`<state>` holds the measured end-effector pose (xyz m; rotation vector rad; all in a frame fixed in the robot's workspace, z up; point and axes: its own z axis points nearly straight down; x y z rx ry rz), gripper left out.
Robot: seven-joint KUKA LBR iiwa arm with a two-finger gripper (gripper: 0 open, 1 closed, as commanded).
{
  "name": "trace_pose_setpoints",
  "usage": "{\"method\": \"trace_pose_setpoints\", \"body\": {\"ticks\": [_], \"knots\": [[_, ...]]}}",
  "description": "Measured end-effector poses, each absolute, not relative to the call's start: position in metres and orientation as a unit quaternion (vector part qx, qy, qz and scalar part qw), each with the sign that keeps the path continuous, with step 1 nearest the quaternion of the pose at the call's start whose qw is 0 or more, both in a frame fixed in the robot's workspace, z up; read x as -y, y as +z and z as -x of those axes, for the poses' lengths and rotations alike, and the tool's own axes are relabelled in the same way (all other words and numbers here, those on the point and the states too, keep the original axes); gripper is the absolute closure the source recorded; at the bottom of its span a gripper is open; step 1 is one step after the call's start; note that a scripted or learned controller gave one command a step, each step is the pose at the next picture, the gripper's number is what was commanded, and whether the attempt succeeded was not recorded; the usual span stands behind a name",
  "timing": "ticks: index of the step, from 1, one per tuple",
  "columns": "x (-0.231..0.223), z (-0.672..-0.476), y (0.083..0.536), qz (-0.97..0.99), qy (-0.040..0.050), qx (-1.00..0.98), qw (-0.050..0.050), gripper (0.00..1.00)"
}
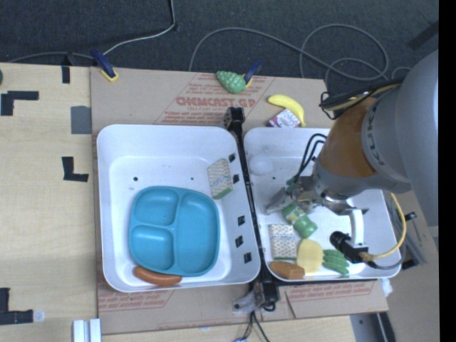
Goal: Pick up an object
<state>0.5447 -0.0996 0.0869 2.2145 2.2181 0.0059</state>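
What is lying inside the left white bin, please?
The left bin holds a blue divided plate, a sponge and an orange sausage-like piece at the plate's front edge. Anything under the plate is covered.

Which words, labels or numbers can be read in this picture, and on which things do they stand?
"CHEMCAST GP": red print on the cardboard sheet under the bins, above the left bin.
Smaller red print beneath it, and along the sheet's bottom edge: too blurred to read.
Packet beside the banana: print too small to read.
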Motion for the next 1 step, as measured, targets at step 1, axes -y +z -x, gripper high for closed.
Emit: {"method": "trace_pose_setpoints", "body": {"ticks": [1], "knots": [[0.0997,-0.5314,0.0868,-0.707,0.0018,-0.708,0.004,0.00]]}}
